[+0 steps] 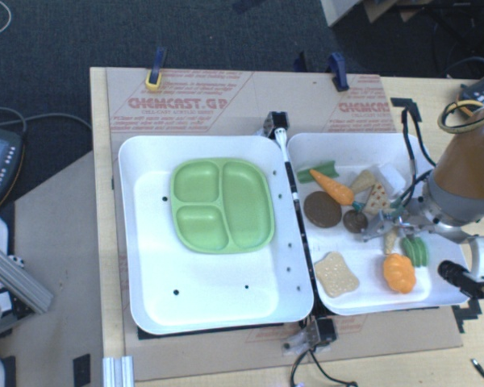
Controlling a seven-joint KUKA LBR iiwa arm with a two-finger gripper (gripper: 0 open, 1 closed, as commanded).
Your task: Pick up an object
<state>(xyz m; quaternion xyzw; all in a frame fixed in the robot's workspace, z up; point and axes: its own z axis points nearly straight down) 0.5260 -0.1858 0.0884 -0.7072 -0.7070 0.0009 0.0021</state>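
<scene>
The right bin (pixel 351 145) holds toy food: an orange carrot (pixel 332 187), a green bean (pixel 323 170), a round brown patty (pixel 323 210), a small dark ball (pixel 355 221), a tan holed cracker (pixel 377 200), a speckled bread slice (pixel 336 273), an orange fruit (pixel 399 272) and a green ribbed piece (pixel 417 251). My gripper (pixel 390 226) reaches in from the right and sits low in the middle of this bin, just right of the dark ball and below the cracker. The wrist hides what lies under it.
The left bin (pixel 137 216) holds a green divided plate (pixel 223 205). Clamps (pixel 153 77) and cables sit along the bench's far edge. The arm's orange band (pixel 468 164) hangs over the right bin's right side.
</scene>
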